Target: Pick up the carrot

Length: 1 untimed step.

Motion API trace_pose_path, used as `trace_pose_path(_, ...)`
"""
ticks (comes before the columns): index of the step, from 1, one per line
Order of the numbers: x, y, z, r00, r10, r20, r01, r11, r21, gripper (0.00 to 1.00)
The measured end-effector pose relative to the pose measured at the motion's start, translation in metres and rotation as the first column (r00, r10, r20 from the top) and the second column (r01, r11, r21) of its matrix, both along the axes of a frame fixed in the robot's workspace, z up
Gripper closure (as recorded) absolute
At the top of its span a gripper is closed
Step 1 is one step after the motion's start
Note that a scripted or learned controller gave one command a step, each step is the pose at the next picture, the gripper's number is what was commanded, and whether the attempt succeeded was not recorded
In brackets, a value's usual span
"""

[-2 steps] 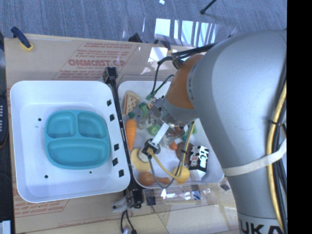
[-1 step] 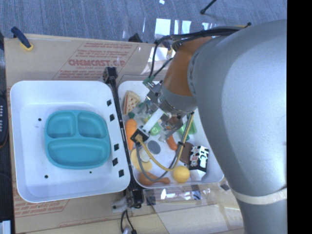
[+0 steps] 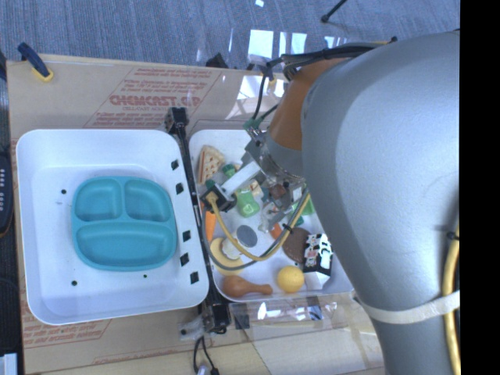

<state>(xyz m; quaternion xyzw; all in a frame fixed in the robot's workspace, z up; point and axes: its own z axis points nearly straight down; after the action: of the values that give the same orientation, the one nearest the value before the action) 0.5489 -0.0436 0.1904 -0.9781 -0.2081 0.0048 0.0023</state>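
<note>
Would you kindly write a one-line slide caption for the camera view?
KUKA arm over the cluttered right bin, carrot by its left wall; teal divided plate in the left bin.

Floor: blue-grey carpet [image 3: 117, 6], beyond the bench.
Bench top: brown cardboard sheet [image 3: 101, 104], red lettering.
Light: glare patch [image 3: 269, 44] at far edge.

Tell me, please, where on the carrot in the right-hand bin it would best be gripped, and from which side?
Grip the carrot around its middle, coming straight down from above and closing across its narrow width. It is a slim piece lying flat, lengthwise along the left wall of the right bin. The wall looks likely to block a sideways approach, and other items crowd its right side.
</note>
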Motion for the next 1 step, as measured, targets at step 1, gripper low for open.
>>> trace_pose_path(1, -0.034, 0.0242, -0.0005, 0.998, -0.064, -0.005, 0.064, 0.998, 0.0, 0.0)
